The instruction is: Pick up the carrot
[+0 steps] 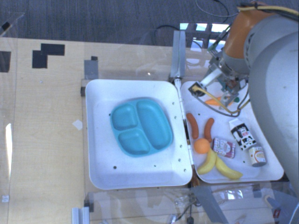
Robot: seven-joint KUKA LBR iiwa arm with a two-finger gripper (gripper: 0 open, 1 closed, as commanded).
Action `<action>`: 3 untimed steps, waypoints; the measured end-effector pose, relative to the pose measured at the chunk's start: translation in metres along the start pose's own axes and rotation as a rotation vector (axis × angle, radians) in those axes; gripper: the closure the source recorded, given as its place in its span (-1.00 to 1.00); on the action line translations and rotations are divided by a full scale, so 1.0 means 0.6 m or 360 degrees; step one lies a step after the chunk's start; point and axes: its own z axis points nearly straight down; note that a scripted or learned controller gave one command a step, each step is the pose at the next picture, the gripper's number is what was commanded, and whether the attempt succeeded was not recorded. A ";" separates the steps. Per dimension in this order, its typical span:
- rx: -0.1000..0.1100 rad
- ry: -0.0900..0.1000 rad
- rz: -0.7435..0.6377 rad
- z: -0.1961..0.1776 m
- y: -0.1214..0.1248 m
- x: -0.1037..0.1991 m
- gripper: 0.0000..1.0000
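The carrot is a small orange piece lying at the back of the right bin, partly covered by the arm's hardware. My gripper hangs low right over it, just to its right and close to the bin floor. The view does not show the carrot between the fingers. The grey arm with its orange band comes in from the upper right and hides the bin's far right corner.
The right bin also holds two sausages, an orange, a banana, a maroon packet, a black-and-white carton and a small can. A blue divided plate lies in the left bin.
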 end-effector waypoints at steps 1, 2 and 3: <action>0.0002 -0.0003 -0.0108 0.160 0.101 -0.076 -1.00; 0.0002 0.0000 0.0124 0.167 0.055 -0.036 -1.00; -0.0005 0.0010 0.0113 0.144 0.055 -0.030 1.00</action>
